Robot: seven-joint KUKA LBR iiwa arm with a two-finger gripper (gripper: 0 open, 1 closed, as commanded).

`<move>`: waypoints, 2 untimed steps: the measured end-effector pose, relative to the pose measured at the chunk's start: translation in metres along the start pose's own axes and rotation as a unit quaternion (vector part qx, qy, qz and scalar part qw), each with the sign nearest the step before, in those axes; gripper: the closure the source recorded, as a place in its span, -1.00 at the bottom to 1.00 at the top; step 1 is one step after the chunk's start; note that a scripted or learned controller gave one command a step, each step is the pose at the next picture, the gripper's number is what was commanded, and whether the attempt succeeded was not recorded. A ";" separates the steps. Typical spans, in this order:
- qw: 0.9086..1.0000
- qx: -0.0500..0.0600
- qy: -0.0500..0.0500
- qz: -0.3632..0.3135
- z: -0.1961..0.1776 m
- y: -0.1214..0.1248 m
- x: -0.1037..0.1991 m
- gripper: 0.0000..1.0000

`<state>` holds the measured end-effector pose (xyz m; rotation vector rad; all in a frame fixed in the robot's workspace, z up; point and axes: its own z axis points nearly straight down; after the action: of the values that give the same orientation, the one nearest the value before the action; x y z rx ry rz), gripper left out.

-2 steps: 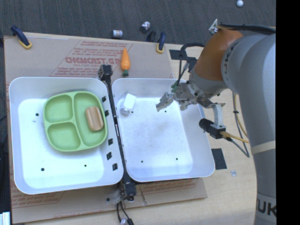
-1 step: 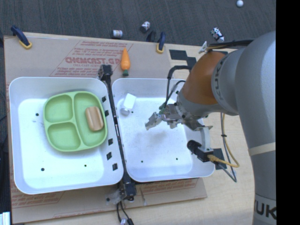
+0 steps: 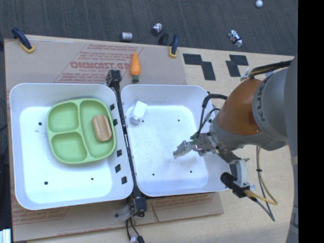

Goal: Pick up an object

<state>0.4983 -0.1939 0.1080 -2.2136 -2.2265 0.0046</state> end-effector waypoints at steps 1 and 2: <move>1.000 0.000 0.000 -0.002 0.016 0.077 0.038 -1.00; 1.000 0.000 0.000 0.000 0.016 -0.005 0.003 -1.00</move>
<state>0.4931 -0.1914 0.0920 -2.2139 -2.2274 0.0043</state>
